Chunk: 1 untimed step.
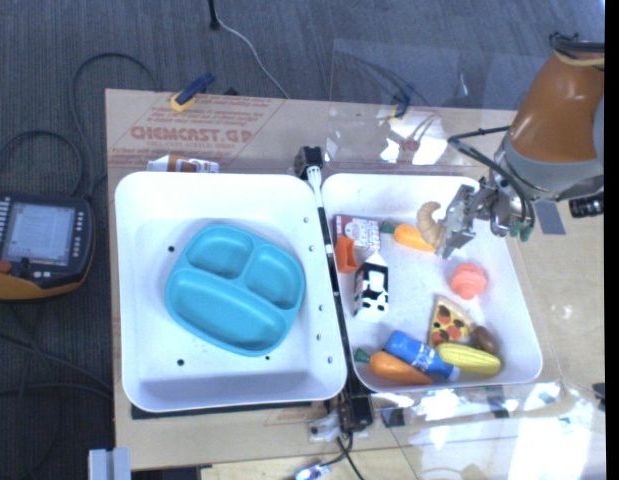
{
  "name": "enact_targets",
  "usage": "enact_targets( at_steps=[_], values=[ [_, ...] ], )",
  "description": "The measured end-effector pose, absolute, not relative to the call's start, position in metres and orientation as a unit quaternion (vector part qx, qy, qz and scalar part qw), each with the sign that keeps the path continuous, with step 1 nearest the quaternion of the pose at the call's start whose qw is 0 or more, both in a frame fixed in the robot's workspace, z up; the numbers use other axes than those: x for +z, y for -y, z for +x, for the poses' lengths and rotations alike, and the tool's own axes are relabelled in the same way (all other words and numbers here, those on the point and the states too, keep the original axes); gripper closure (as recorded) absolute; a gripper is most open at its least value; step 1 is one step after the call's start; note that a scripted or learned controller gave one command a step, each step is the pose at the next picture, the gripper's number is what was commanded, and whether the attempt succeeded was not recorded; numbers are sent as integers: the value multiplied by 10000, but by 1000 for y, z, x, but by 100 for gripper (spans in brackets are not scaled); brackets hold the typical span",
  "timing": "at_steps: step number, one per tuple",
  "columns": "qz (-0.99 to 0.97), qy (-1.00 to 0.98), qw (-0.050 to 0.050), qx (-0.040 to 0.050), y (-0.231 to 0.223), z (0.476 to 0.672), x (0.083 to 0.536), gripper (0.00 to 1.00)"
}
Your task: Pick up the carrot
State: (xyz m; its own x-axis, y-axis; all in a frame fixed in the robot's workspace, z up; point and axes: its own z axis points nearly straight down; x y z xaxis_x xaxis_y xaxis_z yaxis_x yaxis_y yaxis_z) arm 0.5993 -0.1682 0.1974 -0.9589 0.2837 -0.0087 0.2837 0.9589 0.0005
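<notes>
An orange carrot (414, 236) with a green end lies near the back of the right bin (524, 313), beside a beige curved piece (429, 213). A second orange carrot-like piece (394, 368) with a green tip lies at the bin's front, against a blue bottle (417, 353). My gripper (455, 233) hangs low over the right bin, just right of the back carrot, its tips pointing down and to the left. It looks open, with nothing between its fingers.
In the right bin are a red-and-white carton (361, 236), a cow-patterned box (371, 288), a pink peach (469, 280), a pizza slice (449, 320) and a corn cob (467, 358). The left bin (139, 218) holds a blue divided plate (236, 286).
</notes>
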Motion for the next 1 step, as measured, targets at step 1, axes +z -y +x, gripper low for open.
enact_targets(
  at_steps=[1],
  values=[
    [556, -9984, 33, -13, 136, 550, 96, 100]
  ],
)
